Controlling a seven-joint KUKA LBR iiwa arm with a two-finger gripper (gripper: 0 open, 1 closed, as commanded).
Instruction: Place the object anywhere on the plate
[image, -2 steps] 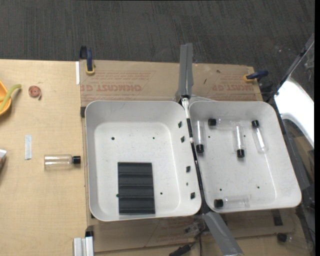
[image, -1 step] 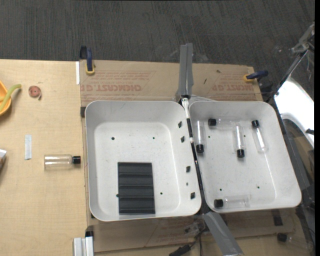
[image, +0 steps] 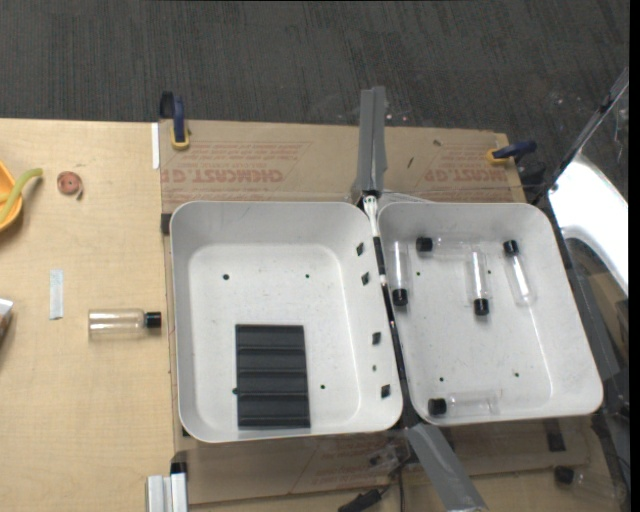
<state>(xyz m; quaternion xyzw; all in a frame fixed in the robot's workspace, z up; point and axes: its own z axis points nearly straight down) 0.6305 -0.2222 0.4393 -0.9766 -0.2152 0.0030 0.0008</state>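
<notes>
clear vials (image: 480, 283) lying in right bin (image: 560, 300), black ribbed plate (image: 271, 376) in left bin (image: 200, 250)

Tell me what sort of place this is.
Probably a robotics lab bench: two white bins clamped over cardboard, clear vials in the right bin, a black ridged plate in the left.

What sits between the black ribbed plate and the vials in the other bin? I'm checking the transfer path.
In the camera view, bare white bin floor, then the two bins' adjoining walls, separate the black ribbed plate from the vials.
</notes>
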